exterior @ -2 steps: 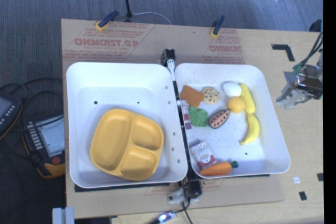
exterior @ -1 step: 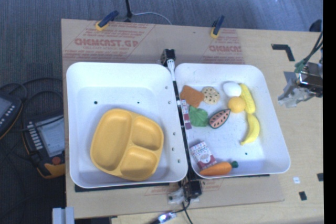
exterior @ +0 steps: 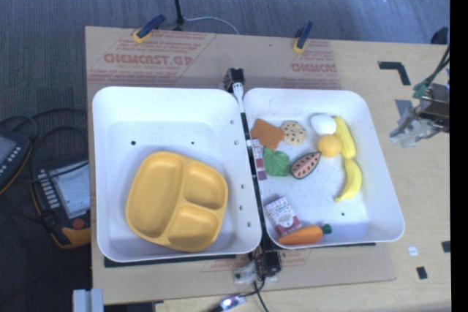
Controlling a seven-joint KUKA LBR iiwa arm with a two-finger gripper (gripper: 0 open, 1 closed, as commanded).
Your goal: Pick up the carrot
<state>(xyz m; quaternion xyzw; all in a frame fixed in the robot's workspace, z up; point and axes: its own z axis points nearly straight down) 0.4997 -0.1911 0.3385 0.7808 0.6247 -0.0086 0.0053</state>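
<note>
Hand (exterior: 411,129) hovers beside the right bin (exterior: 380,179), its grip state unclear, well apart from the carrot (exterior: 301,234) lying untouched at the near edge, so everything remains.

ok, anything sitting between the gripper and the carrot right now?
Camera view: from the gripper at the right bin's edge down to the carrot, the banana lies roughly in between.

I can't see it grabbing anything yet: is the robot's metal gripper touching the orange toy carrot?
Apart. The camera view shows the gripper outside the right white bin, past its right rim, while the orange toy carrot lies at that bin's near edge.
</note>
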